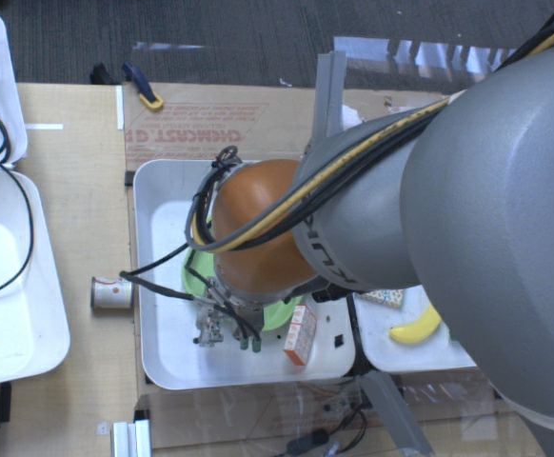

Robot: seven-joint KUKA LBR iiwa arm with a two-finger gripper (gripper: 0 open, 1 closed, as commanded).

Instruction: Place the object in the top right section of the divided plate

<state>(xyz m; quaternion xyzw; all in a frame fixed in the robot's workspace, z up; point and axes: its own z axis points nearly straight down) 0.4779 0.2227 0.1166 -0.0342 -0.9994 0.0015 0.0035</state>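
Note:
The grey arm with its orange band [258,222] reaches from the right over the left bin [158,255] and covers most of it. Its gripper [222,333] hangs low over the bin's front part. A green divided plate [197,276] peeks out from under the wrist at the left, with another sliver of green under the wrist's front right side; its sections are hidden by the arm. A small orange and white carton [301,336] stands in the bin just right of the gripper, apart from it.
A yellow banana [416,327] lies in the right bin [420,355], next to a speckled item [386,297]. A small cylinder [111,292] rests on the bench left of the left bin. A blue and yellow tool [142,86] lies at the bench's back.

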